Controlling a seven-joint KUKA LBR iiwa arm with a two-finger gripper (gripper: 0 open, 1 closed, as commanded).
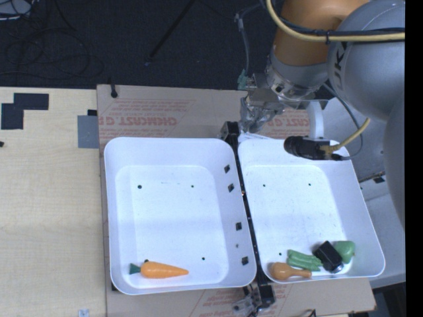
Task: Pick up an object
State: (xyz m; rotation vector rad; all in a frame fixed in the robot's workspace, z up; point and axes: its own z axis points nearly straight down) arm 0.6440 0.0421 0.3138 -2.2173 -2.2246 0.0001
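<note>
Near the left bin's front, carrot (162,270) lies crosswise, tip rightward; tool (254,119) state unclear.

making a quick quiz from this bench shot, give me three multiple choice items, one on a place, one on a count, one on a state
1. Where does the carrot lie?
A. near corner of the left bin
B. middle of the right bin
C. on the cardboard

2. How many bins stand on the bench?
A. one
B. two
C. three

3. Where is the end effector relative to the bins?
A. pressed down on the carrot
B. up near the far rims, where the bins meet
C. down among the items in the right bin's near corner

Answers:
1 A, the orange carrot rests by the left bin's near rim.
2 B, the left bin and right bin sit side by side.
3 B, it hangs by the far edge, apart from the carrot and the right bin's items.
</note>
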